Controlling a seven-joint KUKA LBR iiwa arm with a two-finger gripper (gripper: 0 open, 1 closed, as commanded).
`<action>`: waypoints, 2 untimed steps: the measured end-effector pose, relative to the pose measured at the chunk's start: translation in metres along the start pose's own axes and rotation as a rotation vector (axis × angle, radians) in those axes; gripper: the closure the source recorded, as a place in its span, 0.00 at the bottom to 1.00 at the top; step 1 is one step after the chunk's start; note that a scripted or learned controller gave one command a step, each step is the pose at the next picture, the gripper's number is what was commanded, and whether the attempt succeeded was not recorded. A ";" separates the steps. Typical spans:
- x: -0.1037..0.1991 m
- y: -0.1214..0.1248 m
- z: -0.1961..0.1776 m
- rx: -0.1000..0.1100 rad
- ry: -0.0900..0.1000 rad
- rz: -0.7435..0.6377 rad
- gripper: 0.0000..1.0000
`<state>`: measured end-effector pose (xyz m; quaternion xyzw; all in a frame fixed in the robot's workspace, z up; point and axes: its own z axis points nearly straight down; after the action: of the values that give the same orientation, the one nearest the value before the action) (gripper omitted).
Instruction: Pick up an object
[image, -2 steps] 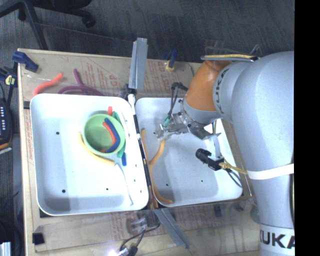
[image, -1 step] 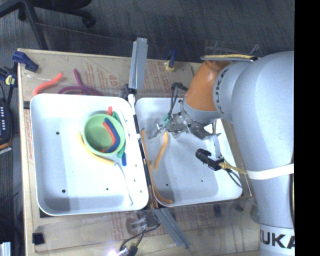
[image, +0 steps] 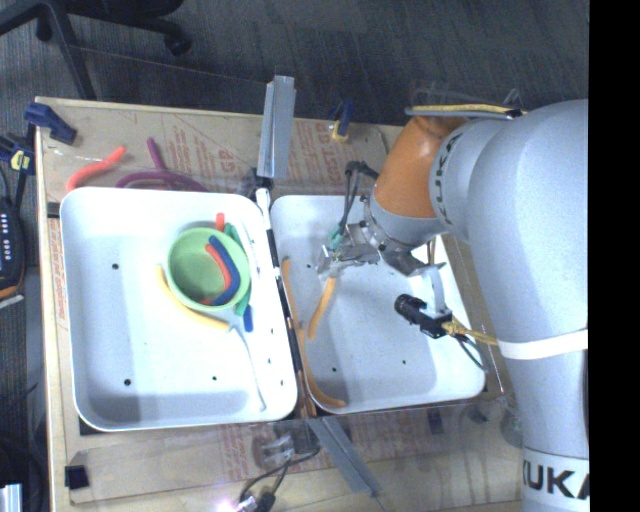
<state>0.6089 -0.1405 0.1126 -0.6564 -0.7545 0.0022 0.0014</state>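
R bin (image: 400, 350): jaws nr orange stick (image: 322, 305), open/shut unclear; green bowl (image: 200, 265) in L bin (image: 130, 340).

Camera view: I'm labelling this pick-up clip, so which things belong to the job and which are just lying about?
Job: end effector; orange stick in the right bin; green bowl in the left bin.
Lying about, outside the bins: purple hose; orange-handled tool; blue clamp.

left bin (image: 100, 380): green bowl (image: 192, 268) holding red and blue strips
right bin (image: 400, 375): orange stick (image: 322, 305)
gripper (image: 340, 255): over right bin, near stick's far end
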 end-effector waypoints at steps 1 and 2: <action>0.000 0.000 0.000 0.000 0.000 0.000 0.00; 0.000 0.000 -0.010 0.000 0.000 -0.001 1.00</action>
<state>0.6091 -0.1405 0.1224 -0.6559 -0.7549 0.0022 0.0013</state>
